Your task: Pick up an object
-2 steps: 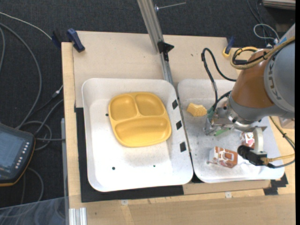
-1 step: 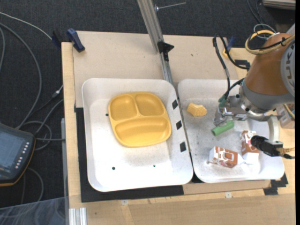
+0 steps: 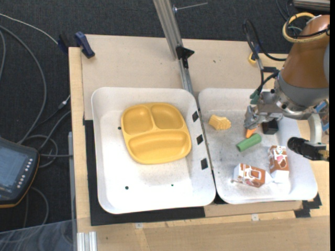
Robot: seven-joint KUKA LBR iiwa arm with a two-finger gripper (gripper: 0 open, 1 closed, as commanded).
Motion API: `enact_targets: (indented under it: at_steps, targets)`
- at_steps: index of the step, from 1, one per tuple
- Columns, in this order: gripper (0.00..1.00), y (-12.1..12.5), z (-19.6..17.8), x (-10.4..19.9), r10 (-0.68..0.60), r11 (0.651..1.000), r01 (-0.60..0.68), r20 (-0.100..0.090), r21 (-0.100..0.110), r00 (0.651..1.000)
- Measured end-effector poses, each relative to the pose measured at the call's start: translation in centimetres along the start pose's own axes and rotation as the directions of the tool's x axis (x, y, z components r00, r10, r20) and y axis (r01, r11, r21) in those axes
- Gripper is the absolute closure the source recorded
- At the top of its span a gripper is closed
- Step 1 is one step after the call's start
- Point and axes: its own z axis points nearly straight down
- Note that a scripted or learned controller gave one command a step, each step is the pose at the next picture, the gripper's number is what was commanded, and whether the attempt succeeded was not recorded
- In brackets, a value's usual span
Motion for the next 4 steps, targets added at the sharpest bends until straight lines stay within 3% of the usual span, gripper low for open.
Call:
enact_targets:
  at_steps: [1, 4]
  targets:
    - [1.00, 0.2, -5.4, 0.0, 0.001, 1.000, -0.001, 0.000, 0.000, 1.000]
    - [1.00, 3.8, -2.2, 15.8, -0.004, 1.000, 0.004, -0.003, 0.009, 1.000]
